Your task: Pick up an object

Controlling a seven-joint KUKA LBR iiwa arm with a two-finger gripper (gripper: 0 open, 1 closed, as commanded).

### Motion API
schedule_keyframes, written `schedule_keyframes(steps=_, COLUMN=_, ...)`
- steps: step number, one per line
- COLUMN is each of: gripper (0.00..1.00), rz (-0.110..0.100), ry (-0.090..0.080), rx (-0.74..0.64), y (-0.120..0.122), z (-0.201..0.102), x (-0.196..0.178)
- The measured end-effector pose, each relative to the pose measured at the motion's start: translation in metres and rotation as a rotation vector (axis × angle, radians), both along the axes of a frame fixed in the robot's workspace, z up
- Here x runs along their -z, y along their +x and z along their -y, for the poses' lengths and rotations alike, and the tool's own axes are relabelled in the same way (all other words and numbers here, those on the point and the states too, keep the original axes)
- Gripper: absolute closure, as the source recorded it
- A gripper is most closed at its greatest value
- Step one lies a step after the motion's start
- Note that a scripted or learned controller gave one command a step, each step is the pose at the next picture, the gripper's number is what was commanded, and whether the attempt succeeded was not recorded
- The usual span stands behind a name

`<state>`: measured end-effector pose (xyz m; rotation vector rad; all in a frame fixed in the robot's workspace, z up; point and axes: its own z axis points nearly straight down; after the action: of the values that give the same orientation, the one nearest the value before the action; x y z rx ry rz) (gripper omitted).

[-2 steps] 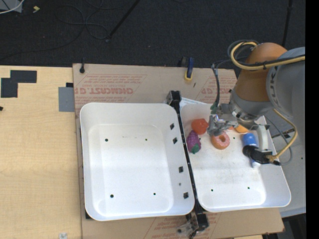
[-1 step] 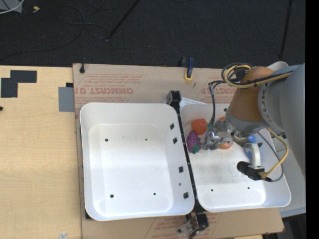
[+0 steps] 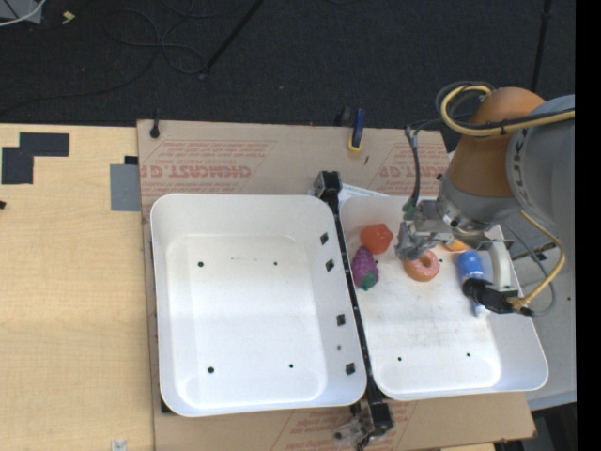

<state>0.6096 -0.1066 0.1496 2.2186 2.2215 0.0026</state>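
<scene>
Gripper (image 3: 416,243) low in right bin (image 3: 441,365), just above the orange ring (image 3: 423,268); finger state: can't tell. Orange block (image 3: 377,238) and purple toy (image 3: 363,269) sit beside the divider, blue object (image 3: 470,265) right of ring.

Robotics lab: plywood bench (image 3: 75,280), two white bins (image 3: 178,252), loose cables (image 3: 178,36) on dark carpet.

Single fixed camera above bench (image 3: 84,280), slanting down on both bins (image 3: 244,299).
</scene>
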Motion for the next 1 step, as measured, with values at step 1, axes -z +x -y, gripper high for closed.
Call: schedule_keyframes(steps=1, gripper=1.00, rz=-0.005, ry=-0.003, rx=0.002, y=-0.0243, z=-0.0231, x=0.0640)
